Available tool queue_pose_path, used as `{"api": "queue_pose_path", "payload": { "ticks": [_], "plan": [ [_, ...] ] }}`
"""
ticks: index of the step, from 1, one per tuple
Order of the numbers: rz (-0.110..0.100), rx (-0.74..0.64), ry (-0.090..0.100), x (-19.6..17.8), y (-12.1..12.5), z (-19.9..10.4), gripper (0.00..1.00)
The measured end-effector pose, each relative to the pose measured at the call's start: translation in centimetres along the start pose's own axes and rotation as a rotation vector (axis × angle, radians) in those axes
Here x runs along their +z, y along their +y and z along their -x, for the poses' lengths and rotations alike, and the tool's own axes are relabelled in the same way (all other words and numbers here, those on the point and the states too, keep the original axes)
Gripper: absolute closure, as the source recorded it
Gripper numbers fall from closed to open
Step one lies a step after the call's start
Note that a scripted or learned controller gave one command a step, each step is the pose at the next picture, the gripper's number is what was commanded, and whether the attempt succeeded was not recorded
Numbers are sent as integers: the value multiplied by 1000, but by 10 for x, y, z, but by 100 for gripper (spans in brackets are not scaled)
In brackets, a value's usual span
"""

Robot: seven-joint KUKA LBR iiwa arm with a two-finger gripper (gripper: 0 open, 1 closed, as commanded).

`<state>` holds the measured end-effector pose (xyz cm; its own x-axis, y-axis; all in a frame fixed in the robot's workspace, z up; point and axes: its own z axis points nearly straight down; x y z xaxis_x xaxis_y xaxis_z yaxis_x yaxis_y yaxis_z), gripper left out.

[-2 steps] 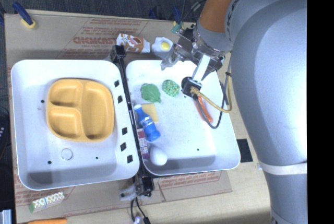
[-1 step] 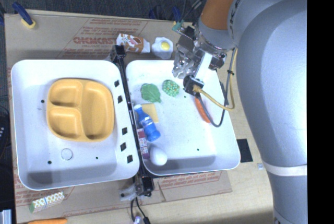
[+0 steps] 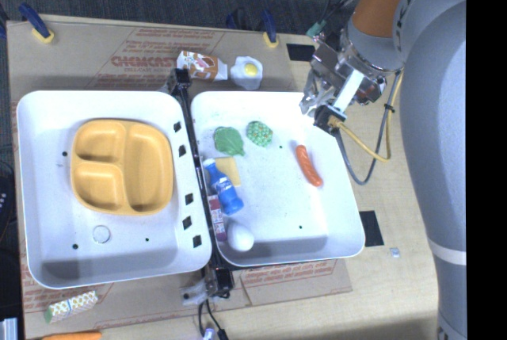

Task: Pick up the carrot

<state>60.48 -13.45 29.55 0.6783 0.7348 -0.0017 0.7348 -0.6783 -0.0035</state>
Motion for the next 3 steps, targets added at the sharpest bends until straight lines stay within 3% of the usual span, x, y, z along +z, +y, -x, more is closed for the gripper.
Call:
{"api": "queue_pose_path", "payload": {
  "ticks": [1, 2, 3],
  "plan": [
    [-3, 13, -1, 66, -24, 22, 100],
    [0, 87, 1, 11, 10, 28, 100],
    [-3, 246, -1, 78, -24, 96, 100]
  ]
}}
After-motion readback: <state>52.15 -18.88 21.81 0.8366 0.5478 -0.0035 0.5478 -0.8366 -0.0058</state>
